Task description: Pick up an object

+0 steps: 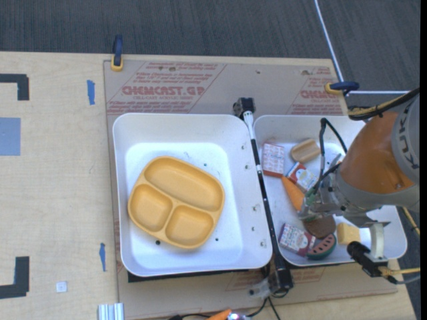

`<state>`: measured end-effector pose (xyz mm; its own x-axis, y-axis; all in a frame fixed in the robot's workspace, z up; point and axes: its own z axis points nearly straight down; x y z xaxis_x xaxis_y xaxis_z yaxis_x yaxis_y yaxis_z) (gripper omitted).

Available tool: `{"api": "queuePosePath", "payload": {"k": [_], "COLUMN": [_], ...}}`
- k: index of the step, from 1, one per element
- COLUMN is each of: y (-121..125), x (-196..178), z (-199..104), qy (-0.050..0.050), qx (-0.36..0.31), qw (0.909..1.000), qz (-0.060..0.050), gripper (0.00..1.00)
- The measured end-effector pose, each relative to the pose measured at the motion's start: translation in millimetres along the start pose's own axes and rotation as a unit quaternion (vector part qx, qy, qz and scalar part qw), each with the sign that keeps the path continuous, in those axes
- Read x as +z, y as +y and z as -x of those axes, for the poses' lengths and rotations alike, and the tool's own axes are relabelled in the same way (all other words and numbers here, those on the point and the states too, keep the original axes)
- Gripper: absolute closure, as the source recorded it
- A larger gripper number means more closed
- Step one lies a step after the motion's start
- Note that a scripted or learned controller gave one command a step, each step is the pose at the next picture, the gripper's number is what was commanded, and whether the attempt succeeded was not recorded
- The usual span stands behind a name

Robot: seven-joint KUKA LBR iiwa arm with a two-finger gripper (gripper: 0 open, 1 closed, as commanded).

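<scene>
My gripper (312, 209) is low in the right bin (398, 247), at the end of the orange-banded arm that reaches in from the right. It sits just above a brown round piece (321, 227) and beside an orange carrot-like wedge (291, 192). Around it lie a red-and-white packet (273, 159), a tan bread piece (305, 151), a small printed packet (303, 177), a pink packet (293, 237), a watermelon slice (324, 249) and a yellow cheese block (347, 233). The arm hides the right side of this bin.
The left bin (127, 139) holds a yellow three-part plate (175, 202). A black rail (260, 179) runs between the two bins. Both bins rest on a cardboard sheet (200, 85) over the wooden bench.
</scene>
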<state>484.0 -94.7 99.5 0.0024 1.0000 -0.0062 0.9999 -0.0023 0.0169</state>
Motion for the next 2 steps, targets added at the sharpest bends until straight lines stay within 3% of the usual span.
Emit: {"api": "queuePosePath", "payload": {"k": [1,2], "y": [-2.2,-2.4], "x": [-86.0,-85.8], "z": [-64.8,-64.3], "qy": [0.004,0.003], "qx": [-0.002,-0.002], "qw": [1.0,1.0], "qz": [-0.007,-0.008], "gripper": [1.0,0.0]}}
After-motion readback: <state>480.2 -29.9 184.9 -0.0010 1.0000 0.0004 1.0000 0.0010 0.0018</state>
